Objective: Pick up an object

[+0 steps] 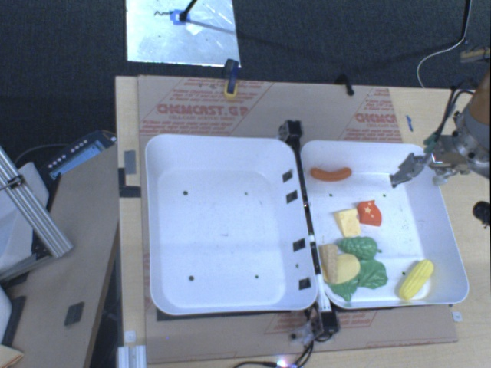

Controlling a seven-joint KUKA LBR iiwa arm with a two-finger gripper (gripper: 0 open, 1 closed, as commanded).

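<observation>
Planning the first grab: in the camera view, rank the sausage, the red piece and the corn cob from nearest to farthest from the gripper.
1. Red piece, below-left of the gripper, mid right bin.
2. Sausage, left of it, at the bin's far end; close to the red piece's range.
3. Corn cob, near front edge.

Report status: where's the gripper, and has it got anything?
Gripper over right bin, far edge, nothing seen held. Sausage nearest, lying free. Corn, red piece, greens untouched.

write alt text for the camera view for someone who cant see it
A robot arm's tool hovers over the right bin, which holds a sausage, cheese, a red piece, greens and corn. The left bin sits beside it.
</observation>
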